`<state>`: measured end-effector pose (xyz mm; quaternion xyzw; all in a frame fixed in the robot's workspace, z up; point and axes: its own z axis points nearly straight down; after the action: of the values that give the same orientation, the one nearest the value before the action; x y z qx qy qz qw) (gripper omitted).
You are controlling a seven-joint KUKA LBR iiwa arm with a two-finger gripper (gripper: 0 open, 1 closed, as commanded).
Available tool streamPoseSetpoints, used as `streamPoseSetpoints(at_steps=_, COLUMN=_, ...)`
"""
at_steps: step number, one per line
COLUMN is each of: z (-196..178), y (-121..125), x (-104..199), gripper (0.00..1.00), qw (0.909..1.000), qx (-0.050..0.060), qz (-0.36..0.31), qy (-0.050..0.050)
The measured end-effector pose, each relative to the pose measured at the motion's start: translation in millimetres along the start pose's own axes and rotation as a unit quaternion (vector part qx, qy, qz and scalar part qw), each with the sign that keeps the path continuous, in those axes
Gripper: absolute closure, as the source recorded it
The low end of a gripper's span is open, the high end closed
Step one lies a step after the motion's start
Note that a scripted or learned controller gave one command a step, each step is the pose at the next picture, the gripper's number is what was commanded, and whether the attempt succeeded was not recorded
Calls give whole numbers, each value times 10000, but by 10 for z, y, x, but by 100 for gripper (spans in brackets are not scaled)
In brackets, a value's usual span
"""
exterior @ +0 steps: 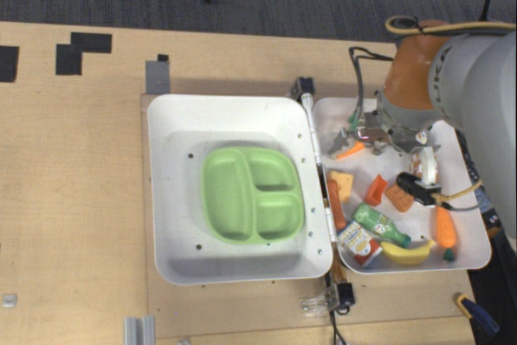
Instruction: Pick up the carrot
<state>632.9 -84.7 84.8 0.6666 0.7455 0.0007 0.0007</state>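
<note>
The gripper [361, 135], jaws hidden so I cannot tell their state, should centre over the carrot [350, 149] before closing

Left bin [174, 174]: green divided plate [252, 194], three compartments, lying flat at centre.

Right bin [477, 250]: carrot [445, 228] near the right wall; banana [409, 251] at the near edge; green packet [380, 225] beside the banana; small orange pieces mid-bin.

Gripper [361, 137]: low over the bin's far-left part, at an orange wedge [350, 149]. Grey arm with orange band enters from the right.
</note>
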Motion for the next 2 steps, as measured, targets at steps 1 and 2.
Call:
streamPoseSetpoints(at_steps=1, z=-102, y=-12, x=9, gripper=100, qw=10000, qx=48, qz=5, qy=27)
streamPoseSetpoints(at_steps=2, z=-111, y=2, x=10, gripper=0, qw=10000, qx=21, qz=-2, qy=20)
